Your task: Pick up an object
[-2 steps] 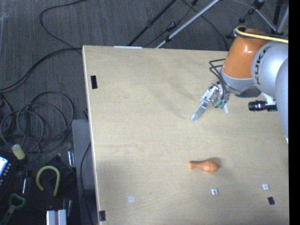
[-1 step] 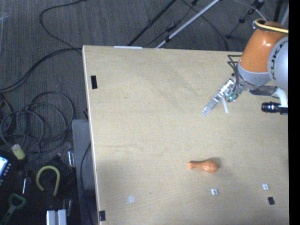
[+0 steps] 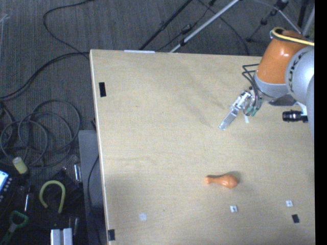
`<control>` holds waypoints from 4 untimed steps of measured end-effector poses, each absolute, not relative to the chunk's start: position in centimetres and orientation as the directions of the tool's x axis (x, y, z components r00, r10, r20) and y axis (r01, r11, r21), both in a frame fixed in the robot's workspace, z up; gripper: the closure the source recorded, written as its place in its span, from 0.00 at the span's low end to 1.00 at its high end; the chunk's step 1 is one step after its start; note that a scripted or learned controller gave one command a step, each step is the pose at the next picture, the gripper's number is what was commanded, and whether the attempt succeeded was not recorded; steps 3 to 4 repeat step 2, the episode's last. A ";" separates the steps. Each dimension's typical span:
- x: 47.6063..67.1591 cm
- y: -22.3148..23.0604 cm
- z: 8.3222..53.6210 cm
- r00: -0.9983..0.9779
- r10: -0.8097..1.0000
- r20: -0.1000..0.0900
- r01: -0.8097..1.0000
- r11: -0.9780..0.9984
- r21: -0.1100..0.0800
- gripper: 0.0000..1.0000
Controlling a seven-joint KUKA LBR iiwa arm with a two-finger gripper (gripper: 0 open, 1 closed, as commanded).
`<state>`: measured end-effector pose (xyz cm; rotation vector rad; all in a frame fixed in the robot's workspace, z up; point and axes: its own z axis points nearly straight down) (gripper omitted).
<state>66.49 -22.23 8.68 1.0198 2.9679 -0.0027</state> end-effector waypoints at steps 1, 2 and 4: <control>66.1 -22.2 12.1 -0.838 0.546 -0.005 0.546 0.838 0.000 0.00; 66.0 -22.1 11.0 -0.903 0.429 -0.003 0.429 0.903 -0.001 0.00; 66.0 -22.1 11.0 -0.903 0.429 -0.003 0.429 0.903 -0.001 0.00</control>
